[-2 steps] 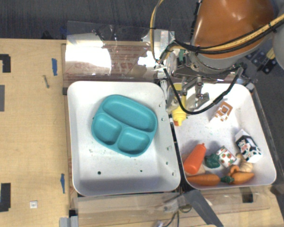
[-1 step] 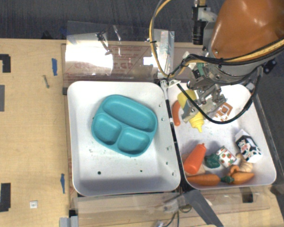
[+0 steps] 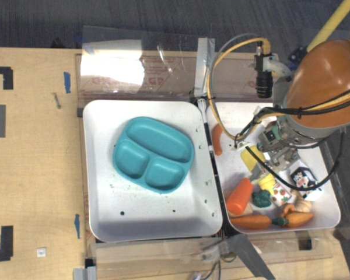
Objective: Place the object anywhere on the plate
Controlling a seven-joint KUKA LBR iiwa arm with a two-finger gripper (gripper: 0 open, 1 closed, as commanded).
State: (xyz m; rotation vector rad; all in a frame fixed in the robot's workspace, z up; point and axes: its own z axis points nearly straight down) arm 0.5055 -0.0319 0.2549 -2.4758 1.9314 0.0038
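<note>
Leftward, teal plate (image 3: 154,153) amid open white bin (image 3: 99,214) floor.

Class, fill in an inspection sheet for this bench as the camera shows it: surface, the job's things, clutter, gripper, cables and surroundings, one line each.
Surface: two white bins side by side, left bin and right bin, on a wooden bench.
Job's things: teal plate with three compartments in the left bin, nothing on it; toy foods heaped in the right bin, including an orange carrot and an orange-red piece.
Clutter: blue tape bits on the bench.
Gripper: gripper over the right bin; finger state unclear.
Cables: yellow and black cables looping above the right bin.
Surroundings: grey floor behind the bench.
</note>
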